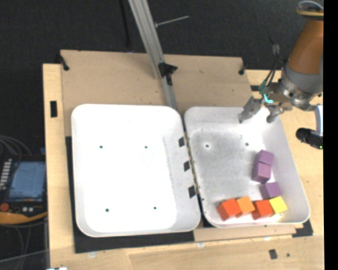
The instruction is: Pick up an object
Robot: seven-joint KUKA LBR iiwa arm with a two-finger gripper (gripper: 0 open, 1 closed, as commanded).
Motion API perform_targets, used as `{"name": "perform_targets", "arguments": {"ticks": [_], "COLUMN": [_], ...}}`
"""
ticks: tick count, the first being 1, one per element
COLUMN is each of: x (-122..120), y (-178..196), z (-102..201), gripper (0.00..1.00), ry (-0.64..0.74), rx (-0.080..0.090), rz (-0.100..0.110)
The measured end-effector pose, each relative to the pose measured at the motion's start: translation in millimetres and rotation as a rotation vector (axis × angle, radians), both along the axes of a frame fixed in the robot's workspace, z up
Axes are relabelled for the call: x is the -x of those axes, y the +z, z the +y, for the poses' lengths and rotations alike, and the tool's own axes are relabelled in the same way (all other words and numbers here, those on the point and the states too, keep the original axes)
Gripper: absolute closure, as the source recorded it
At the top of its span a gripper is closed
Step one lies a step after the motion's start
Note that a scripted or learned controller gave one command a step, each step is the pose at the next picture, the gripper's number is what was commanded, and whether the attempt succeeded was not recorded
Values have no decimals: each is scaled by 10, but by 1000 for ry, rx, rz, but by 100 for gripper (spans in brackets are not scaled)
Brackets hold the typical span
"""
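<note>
End effector (261, 112) open; two purple blocks (263, 166).

Grey KUKA arm (306, 49), rounded tubular link, broad orange band across upper section. Below band, grey metallic wrist collar, ring-shaped, with lighter rim. Thin dark cables run down link's 9 o'clock side toward wrist; small teal-green light or marking where they meet collar. Two-finger grey hand (261, 112) at wrist's 7 o'clock: two short dull-metal fingers (248, 111), angular, splayed apart.
</note>
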State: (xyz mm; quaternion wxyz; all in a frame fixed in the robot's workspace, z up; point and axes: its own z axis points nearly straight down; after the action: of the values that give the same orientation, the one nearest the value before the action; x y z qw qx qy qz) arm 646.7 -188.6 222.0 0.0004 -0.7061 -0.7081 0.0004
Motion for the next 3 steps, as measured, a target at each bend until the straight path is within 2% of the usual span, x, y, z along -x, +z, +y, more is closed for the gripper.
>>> {"name": "perform_targets", "arguments": {"ticks": [1,2,3], "x": [-1,-84,-104], "y": [11,-560,-974], "z": [-11,-32,-31], "gripper": [0,0,0], "ry": [1,4,7], "rx": [3,2,3], "rz": [-1,3,2]}}
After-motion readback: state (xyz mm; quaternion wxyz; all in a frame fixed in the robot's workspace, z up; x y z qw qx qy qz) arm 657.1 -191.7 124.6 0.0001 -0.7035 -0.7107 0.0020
